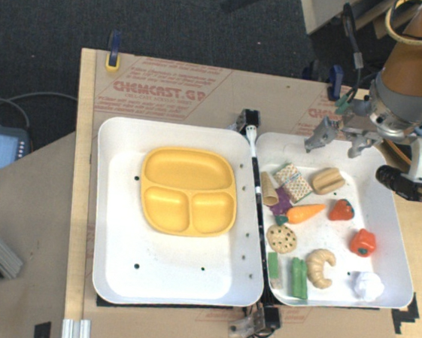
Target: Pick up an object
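Your table (168, 84) carries two white bins side by side, so one feeds picks and one receives. The left bin (111, 251) holds a single yellow divided plate (189, 191). The right bin (395, 231) gathers the toy food within the arm's reach: one bread roll (328, 180), one croissant (322, 266), one carrot (306, 212), two red peppers (363, 242), one cookie (282, 238). Your claw (341, 137) hangs open over that bin's far edge, gripping nothing.
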Robot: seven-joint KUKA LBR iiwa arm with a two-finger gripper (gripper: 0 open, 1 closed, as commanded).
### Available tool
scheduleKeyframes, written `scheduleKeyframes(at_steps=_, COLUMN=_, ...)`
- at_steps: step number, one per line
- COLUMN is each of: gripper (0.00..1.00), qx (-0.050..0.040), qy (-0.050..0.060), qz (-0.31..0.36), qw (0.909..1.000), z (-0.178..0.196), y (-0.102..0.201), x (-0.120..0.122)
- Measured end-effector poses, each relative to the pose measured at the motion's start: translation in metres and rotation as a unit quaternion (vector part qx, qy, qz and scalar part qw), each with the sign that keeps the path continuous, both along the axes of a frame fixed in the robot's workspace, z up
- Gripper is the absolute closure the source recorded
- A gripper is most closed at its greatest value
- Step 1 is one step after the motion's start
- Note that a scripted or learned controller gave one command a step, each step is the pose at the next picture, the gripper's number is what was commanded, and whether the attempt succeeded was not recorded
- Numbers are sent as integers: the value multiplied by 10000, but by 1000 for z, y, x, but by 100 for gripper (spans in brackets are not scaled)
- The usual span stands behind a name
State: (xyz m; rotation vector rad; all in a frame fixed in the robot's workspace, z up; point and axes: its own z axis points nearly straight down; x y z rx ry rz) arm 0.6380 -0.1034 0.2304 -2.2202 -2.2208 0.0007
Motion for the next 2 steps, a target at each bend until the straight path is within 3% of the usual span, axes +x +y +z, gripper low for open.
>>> scheduleKeyframes(at_steps=1, gripper=0, qx=15, qy=-3, qz=-15, qw=10000, z=-151, y=-20, x=28)
scheduleKeyframes(at_steps=2, gripper=0, qx=1, qy=13, qz=-5, qw=10000, z=-146, y=-22, x=5)
